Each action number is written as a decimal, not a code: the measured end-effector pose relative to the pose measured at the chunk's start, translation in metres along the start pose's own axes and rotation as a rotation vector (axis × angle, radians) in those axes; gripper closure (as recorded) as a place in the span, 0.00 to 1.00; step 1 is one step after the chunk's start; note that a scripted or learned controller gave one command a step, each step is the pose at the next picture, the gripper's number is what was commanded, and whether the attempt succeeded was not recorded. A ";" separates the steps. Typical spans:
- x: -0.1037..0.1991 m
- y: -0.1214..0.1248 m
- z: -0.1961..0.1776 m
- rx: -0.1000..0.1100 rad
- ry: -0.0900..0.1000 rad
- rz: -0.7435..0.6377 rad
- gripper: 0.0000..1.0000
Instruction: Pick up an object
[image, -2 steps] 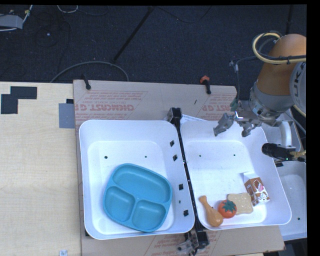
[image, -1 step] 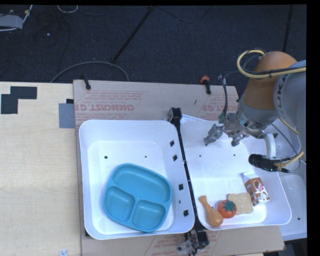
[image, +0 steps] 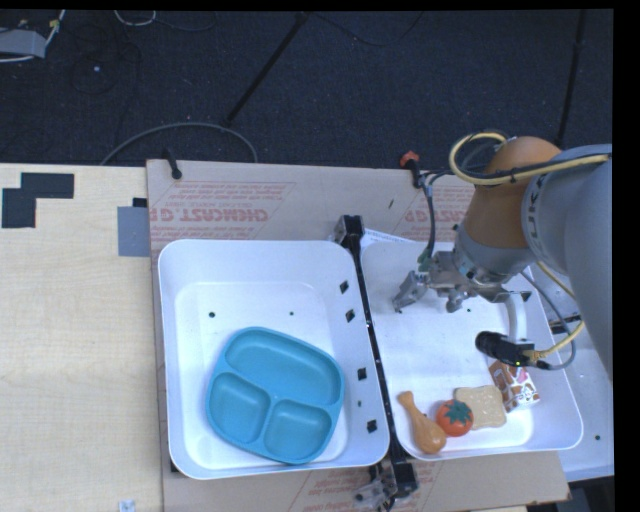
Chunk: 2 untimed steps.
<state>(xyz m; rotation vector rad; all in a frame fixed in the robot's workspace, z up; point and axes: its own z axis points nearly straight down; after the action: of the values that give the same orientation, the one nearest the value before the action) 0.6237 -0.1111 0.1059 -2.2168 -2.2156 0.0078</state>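
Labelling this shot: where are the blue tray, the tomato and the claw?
Blue tray (image: 262, 363), camera view, top compartment floor.
Tomato (image: 455, 419), camera view, red top.
Claw (image: 432, 297), camera view, between the fingertips.

arm (image: 560, 210): grey, reaches in from the right, bent downward | orange band (image: 505, 200): above the wrist, facing the camera | end effector (image: 432, 292): low, pointing left, finger state unclear from this angle

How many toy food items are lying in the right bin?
3, all near the front edge of the right bin: a drumstick, a tomato beside it, and a slice of bread touching the tomato. The arm could hide more.
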 end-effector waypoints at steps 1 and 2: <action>0.001 -0.001 0.020 -0.003 -0.001 0.000 0.00; 0.000 0.000 0.009 -0.004 -0.001 0.002 1.00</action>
<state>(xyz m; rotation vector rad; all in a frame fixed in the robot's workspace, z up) 0.6233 -0.1111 0.0973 -2.2213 -2.2155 0.0044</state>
